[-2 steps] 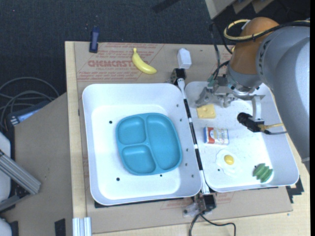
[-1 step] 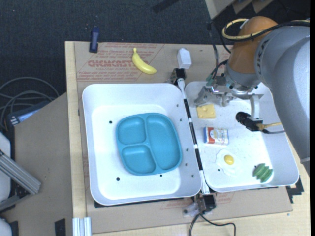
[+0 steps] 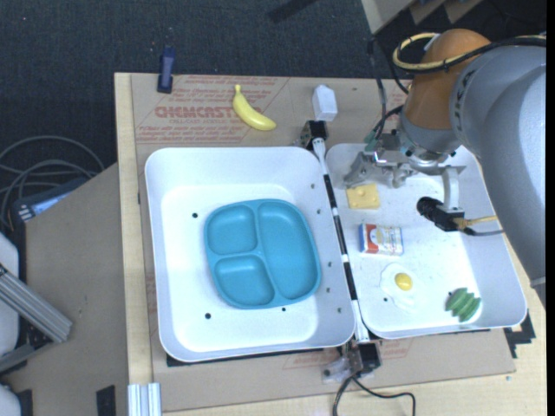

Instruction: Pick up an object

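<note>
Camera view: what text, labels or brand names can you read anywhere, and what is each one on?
"CHEMCAST": red print on the brown board under the bins, beside the banana.
Smaller red lines above and below that word: too blurred to read.
Small red, white and blue packet in the right bin: print too small to read.

In the right bin (image 3: 512, 293) lie four small things, all apart from each other: a yellow cheese wedge (image 3: 363, 198) flat near the far left corner; a red, white and blue packet (image 3: 381, 240) at the middle-left; a fried egg (image 3: 401, 284) — yolk up — nearer; a green ridged piece (image 3: 463, 304) at right.
</note>
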`<move>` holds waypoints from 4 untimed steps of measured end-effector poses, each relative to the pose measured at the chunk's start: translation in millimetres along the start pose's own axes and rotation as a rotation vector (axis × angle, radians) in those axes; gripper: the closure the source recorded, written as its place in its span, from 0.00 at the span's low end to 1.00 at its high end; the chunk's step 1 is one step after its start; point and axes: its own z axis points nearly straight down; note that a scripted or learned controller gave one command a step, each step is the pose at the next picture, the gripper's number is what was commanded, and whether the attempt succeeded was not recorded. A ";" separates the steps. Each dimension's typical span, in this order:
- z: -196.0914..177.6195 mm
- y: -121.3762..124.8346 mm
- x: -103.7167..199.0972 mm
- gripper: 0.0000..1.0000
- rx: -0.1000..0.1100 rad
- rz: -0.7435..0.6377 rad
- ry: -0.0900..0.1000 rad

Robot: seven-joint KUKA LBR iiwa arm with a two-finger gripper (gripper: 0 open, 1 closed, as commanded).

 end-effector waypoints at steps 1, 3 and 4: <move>0.0 0.0 0.8 0.00 0.000 0.000 0.000; -0.1 0.0 2.3 0.00 0.001 0.000 0.000; -0.1 0.0 2.4 0.00 0.001 0.000 0.000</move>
